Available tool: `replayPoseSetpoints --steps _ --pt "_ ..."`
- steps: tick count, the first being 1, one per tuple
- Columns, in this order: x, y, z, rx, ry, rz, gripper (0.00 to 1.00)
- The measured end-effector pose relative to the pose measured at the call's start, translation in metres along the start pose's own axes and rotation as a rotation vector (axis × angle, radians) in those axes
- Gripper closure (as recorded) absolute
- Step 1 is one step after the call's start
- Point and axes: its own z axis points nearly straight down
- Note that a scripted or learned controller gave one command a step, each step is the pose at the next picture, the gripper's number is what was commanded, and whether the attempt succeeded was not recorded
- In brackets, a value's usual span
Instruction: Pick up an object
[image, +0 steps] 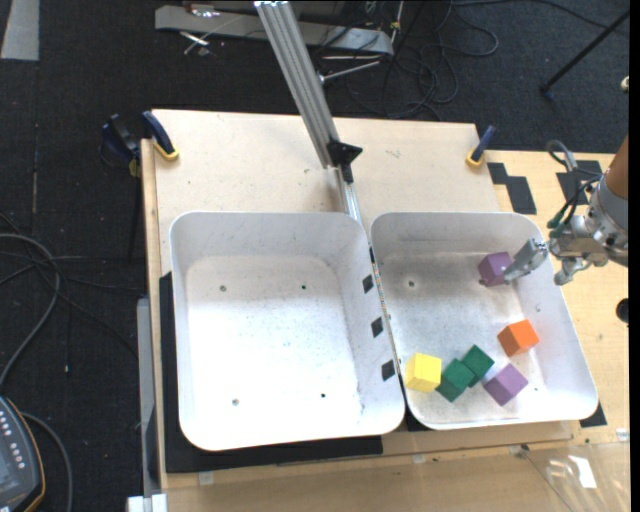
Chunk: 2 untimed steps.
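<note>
Gripper (548, 262) over right bin's (425, 232) far right edge, fingers spread apart, one fingertip touching purple cube (493, 268); nothing grasped between them.

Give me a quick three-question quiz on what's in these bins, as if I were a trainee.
1. True or false: every block lies in the right bin.
2. Which block sits nearest the gripper? A) yellow block B) upper purple block C) orange block
3. Fill in: the green block lies between the yellow block and the lower ______ block.

Key: 1 true; 2 B; 3 purple.
</note>
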Motion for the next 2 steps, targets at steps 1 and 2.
replayPoseSetpoints --steps 1,2 --pt "0.026 -0.02 0.133 -0.001 0.0 0.002 0.0" --pt "0.008 -0.038 0.132 -0.002 0.0 0.005 0.0"
